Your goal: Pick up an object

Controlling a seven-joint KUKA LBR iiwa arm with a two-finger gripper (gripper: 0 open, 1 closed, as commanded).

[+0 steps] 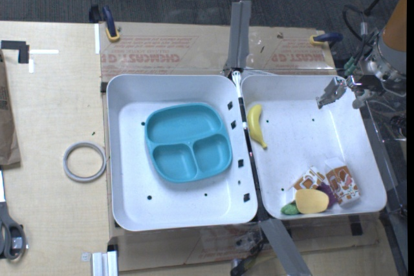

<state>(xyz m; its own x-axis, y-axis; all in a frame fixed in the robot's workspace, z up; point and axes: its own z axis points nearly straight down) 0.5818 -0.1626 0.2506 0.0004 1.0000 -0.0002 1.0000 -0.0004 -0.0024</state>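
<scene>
In the right bin [304,139] a yellow banana [257,126] lies against the left wall. Piled in that bin's front right corner are a yellow lemon-like toy [312,201], a small green piece [290,209] and orange-and-white snack packets [339,183]. A blue divided plate [189,142] lies in the left bin [129,191]. My gripper [331,94] hangs over the right bin's back right corner, well apart from the banana and the pile, with nothing seen in it.
A grey post [239,35] stands behind the seam between the bins. On the bench at left lie a grey tape ring [85,161] and scissors [10,236]. Cables and the arm's body [381,68] crowd the right edge.
</scene>
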